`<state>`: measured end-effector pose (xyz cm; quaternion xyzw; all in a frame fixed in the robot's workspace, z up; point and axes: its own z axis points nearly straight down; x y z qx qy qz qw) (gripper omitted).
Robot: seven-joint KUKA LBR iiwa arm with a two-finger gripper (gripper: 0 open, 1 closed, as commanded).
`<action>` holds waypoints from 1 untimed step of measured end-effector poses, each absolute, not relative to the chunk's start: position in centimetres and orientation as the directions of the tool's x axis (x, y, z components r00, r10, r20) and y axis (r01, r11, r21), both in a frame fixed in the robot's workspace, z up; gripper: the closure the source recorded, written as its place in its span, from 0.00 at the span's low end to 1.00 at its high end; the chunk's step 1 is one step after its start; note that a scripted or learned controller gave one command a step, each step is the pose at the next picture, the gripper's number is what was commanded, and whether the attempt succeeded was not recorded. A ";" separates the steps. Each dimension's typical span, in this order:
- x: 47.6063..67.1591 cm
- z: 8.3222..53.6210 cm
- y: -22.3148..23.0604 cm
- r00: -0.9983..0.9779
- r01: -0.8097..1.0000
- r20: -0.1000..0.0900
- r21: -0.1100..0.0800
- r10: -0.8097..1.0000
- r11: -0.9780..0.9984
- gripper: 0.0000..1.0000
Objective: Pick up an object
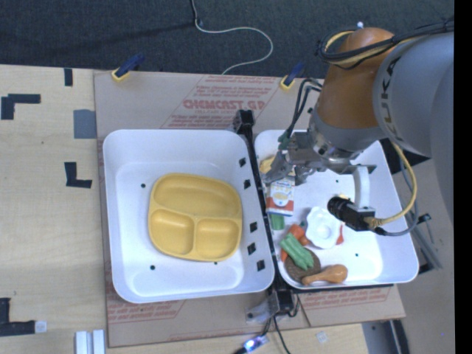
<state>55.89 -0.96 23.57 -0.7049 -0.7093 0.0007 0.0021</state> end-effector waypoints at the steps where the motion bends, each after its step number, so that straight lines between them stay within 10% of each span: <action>1: 53.3 22.4 4.7 -0.007 1.000 0.002 -0.005 1.000 0.007 1.00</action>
